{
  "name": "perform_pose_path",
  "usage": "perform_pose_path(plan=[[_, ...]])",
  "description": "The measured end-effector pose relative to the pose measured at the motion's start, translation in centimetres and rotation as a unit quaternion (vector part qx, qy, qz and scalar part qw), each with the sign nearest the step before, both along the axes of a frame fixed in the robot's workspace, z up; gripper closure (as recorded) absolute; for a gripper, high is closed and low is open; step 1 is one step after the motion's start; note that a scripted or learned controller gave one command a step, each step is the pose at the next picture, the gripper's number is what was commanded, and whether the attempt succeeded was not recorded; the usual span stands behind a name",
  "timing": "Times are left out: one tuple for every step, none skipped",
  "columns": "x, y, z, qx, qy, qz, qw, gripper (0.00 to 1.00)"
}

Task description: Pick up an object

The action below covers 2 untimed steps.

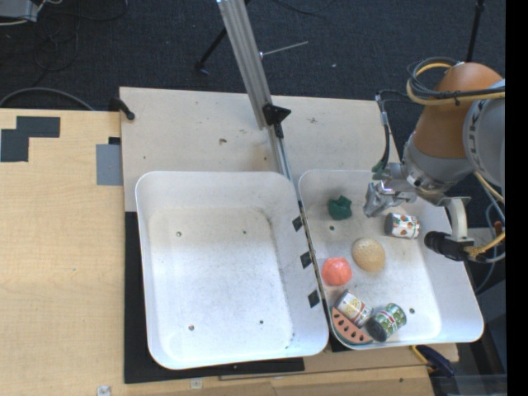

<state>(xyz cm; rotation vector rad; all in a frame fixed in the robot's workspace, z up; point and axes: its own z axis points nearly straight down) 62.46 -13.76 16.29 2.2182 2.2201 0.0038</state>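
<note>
Pale beige worktop (198, 126) under two shallow white plastic bins side by side, dark carpet beyond. Nearest, at the front edge of the right bin (445, 324): a flat red watermelon-slice toy (348, 329) against the front wall, just beside a small cream labelled can (352, 307) and a dark green-labelled can (386, 321) lying on its side. Slightly further back, a round orange-red ball (336, 271) close to the bin's left wall, and just right of it a tan egg-shaped lump (370, 254). Further still, a small white can with red and green print (402, 225) lying on its side, just below and right of the metal jaws (379, 198); a dark green crumpled object (339, 208) to the left of the jaws, apart from them. Jaws low over the rear of the right bin, nothing visibly between them; opening impossible to judge from this angle. Left bin (157, 190) larger, speckled with fine dark marks. Behind the bins, a slanted grey aluminium rail (247, 56) rising from a black bracket toward the far carpet. At far right, grey arm with an orange band (458, 110), trailed by looping cables.
</note>
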Motion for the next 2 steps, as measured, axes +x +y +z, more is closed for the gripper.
perform_pose_path(plan=[[-0.6,-0.1,4.5,0.0000,0.001,0.000,1.0000,1.00],[-0.5,-0.3,9.8,-0.0001,0.000,0.000,1.0000,1.00]])
